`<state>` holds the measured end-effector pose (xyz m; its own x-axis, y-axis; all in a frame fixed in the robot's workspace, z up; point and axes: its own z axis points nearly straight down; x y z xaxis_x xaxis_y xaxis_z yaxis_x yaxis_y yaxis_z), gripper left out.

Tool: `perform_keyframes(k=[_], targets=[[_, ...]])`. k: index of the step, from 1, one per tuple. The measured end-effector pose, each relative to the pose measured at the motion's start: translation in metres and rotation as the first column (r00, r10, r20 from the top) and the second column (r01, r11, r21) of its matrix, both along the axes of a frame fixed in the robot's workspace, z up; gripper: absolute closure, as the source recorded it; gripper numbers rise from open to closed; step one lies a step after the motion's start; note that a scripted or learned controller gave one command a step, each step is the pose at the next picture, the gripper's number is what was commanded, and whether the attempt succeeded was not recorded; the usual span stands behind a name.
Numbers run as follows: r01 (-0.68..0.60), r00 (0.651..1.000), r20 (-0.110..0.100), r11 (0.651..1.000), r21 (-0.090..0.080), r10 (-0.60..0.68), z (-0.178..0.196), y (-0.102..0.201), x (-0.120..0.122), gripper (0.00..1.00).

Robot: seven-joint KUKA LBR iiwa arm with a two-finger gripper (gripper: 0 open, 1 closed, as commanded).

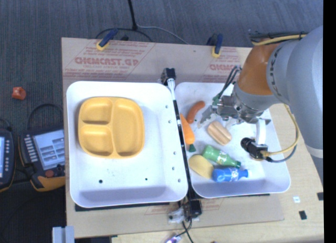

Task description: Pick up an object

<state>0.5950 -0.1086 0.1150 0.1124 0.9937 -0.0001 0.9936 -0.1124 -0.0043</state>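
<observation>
The right white bin (277, 180) holds several toy foods: a red sausage (195, 110), an orange carrot (187, 131) along its left wall, a tan hot-dog bun (219, 133), a green bottle (220, 157), a yellow lemon-like piece (200, 166) and a blue bottle (229, 175). My gripper (219, 116) hangs low over the bin's upper middle, just above the bun and right of the sausage. One thin finger (206, 115) points left toward the sausage. Nothing shows between the fingers.
The left white bin (105, 187) holds a yellow divided plate (111, 126). Clamps (216, 46) pin the cardboard base at the back. A black cable loops from the wrist over the right bin's right side (257, 147). Electronics lie on the floor at far left (42, 152).
</observation>
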Motion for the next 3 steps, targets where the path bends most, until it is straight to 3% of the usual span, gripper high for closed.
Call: perform_keyframes(k=[1,2,3], targets=[[-0.104,0.995,0.005,0.995,-0.001,0.104,0.069,0.051,0.067,0.0],[-0.119,0.993,0.003,0.993,-0.001,0.119,-0.012,-0.003,0.03,0.0],[0.042,0.999,0.015,0.999,-0.004,-0.042,-0.022,0.007,0.028,0.0]])
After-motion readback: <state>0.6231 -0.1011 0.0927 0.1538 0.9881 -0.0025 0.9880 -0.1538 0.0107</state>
